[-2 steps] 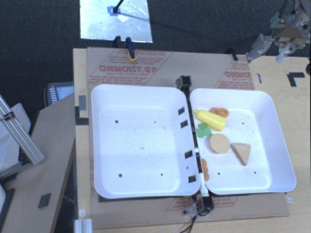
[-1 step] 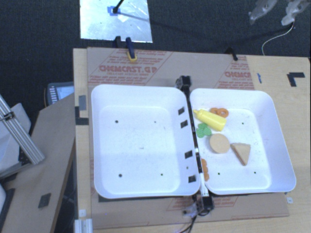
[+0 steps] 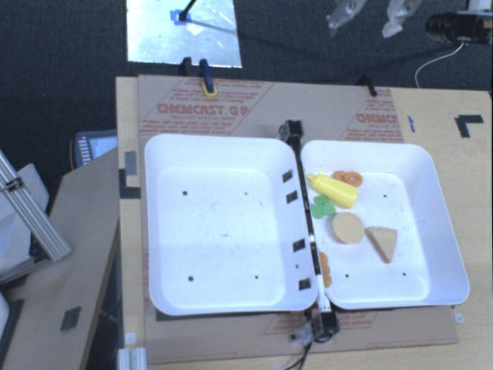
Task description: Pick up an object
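Observation:
My gripper (image 3: pixel 370 15) hangs high at the top right, well beyond the far edge of the bench, its two pale fingers spread apart with nothing between them. The right bin (image 3: pixel 439 206) holds a yellow mustard bottle (image 3: pixel 333 189), an orange ring-shaped piece (image 3: pixel 351 178), a green leafy piece (image 3: pixel 323 206), a tan round disc (image 3: pixel 347 227), a tan wedge (image 3: pixel 382 242) and a small orange piece (image 3: pixel 324 267) against the bin's left wall.
The left bin (image 3: pixel 219 222) lies beside the right one, joined by a black clip strip (image 3: pixel 304 222). A shiny metal sheet (image 3: pixel 183 21) lies on the floor at the back left. A white cable (image 3: pixel 435 60) trails at the back right.

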Tool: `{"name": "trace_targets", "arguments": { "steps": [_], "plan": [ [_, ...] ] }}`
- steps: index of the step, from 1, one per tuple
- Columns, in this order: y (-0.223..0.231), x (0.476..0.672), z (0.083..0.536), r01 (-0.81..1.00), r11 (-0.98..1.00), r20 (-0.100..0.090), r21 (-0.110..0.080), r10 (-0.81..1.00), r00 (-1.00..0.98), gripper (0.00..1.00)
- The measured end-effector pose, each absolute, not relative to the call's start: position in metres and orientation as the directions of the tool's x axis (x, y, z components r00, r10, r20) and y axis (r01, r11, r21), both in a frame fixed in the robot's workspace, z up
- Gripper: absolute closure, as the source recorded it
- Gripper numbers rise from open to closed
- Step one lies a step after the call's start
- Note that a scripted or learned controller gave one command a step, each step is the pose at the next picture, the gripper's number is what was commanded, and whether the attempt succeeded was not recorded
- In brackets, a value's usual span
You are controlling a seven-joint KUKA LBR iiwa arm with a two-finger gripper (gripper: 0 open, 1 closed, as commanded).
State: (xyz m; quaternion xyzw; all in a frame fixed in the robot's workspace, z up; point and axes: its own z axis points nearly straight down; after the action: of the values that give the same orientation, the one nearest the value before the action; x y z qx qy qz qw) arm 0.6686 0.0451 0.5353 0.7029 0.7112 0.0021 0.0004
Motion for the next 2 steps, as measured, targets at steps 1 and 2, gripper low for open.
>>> {"name": "trace_targets", "arguments": {
  "steps": [1,2],
  "plan": [
    [0.040,0.669,0.547,1.000,0.008,0.000,0.006,1.000,-0.008,1.00],
    [0.119,0.668,0.534,1.000,0.011,0.003,0.001,1.000,-0.011,1.00]
  ]
}}
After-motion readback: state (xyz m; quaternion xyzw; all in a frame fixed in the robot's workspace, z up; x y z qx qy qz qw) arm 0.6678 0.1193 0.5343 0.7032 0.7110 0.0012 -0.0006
